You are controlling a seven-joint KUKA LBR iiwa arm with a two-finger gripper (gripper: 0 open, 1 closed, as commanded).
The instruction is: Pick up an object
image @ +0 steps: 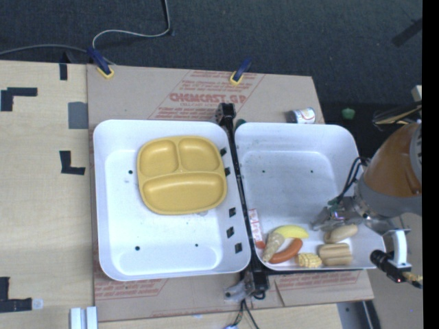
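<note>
Toy food (305, 247) is piled in the right bin's (295, 139) near corner, at five o'clock. The hand (336, 216) is seen just beside a bread roll (341, 233), which lies at its six o'clock, long axis crosswise. Whether anything is gripped cannot be told.

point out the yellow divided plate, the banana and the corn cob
yellow divided plastic plate (182, 174), camera view, centre ridge
yellow toy banana (293, 232), camera view, middle of its curve
small yellow corn cob (309, 260), camera view, its middle
</note>
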